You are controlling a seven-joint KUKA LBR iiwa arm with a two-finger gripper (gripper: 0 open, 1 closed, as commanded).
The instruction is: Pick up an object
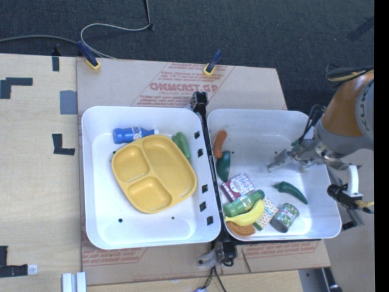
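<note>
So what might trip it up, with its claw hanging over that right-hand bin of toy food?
The gripper sits over bare floor of the right bin; closing there would likely catch nothing. The nearest item, the green pepper, lies flat and thin, so it may slip out. The banana, green cucumber and small can crowd together, so a grab there might nudge neighbours.

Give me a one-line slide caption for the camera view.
Gripper hovers over right bin near green pepper; yellow tray in left bin.

floor: dark grey carpet (255, 23) | worktop (30, 181): pale wood, cardboard sheet (243, 87) on it | cable (115, 26) across carpet
</note>
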